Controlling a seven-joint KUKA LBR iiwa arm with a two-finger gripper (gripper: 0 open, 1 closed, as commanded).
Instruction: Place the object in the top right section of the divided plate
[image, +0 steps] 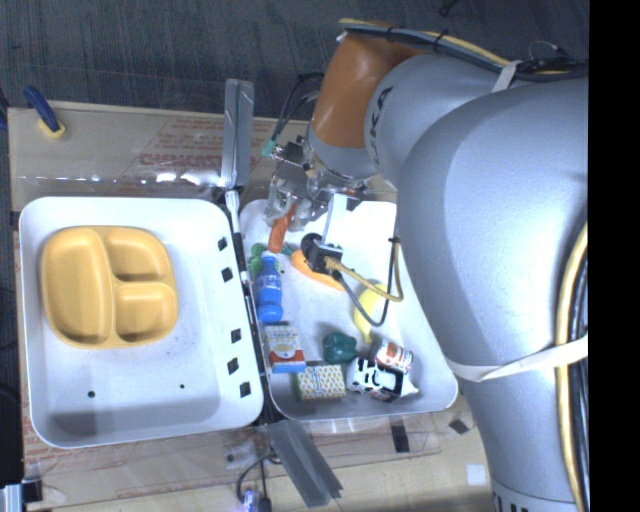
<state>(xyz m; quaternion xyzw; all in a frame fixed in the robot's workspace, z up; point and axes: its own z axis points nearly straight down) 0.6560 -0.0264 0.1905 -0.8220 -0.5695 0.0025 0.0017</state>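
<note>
My own grey arm (490, 230) is sitting closest to the lens, filling the 3 o'clock side and bending in over the bench, with the orange band (345, 95) curving at 1 o'clock. The left bin (200, 385) is lying at 9 o'clock and the right bin (438, 392) is lying from the centre down toward 5 o'clock, partly under me. The yellow divided plate (105, 285) is resting in the left bin's upper half; its top right section (135, 255) is standing bare.

My gripper (300, 195) is hanging over the 12 o'clock end of the right bin, well apart from the plate. I cannot tell how my jaws are standing; wrist and cables are hiding them. Just beneath, toward 7 o'clock, an orange piece (277, 233) is lying, and I am judging this to be the thing I am going for, though I cannot tell whether I am touching it.

Lower in the same bin, a blue bottle (268, 292), a yellow banana-like shape (368, 305), a small box (285, 350), a patterned block (322, 382), a black-and-white can (380, 378) and a teal lump (338, 347) are crowding together.

So I am judging myself to be at the picking step, with nothing delivered. The next move is calling for a sure hold on one piece, a clean lift, then a carry toward 9 o'clock.
</note>
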